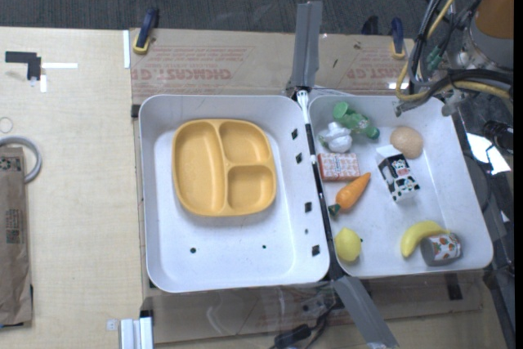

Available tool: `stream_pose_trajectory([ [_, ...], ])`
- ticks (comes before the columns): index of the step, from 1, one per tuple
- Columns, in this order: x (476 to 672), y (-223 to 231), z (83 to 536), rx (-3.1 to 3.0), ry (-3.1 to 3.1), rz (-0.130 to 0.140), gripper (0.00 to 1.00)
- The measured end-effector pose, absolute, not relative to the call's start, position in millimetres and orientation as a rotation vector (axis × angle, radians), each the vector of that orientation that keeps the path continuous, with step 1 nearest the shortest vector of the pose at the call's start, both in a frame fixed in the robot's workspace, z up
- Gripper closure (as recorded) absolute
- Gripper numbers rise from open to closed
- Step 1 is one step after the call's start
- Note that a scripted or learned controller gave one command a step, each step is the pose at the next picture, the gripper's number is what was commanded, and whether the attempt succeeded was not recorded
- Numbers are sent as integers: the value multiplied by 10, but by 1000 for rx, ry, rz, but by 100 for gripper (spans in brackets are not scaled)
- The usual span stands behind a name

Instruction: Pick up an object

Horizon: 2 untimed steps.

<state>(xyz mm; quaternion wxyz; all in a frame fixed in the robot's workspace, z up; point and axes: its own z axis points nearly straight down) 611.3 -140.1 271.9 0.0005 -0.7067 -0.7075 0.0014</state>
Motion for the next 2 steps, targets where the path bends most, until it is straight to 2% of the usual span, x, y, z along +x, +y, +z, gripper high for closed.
stream_pose_trajectory([
  [1, 5759, -1661, 1813, -2432, -1987, 4, 0],
  [2, 5873, -1993, 1785, -1806, -2573, 1, 0],
])
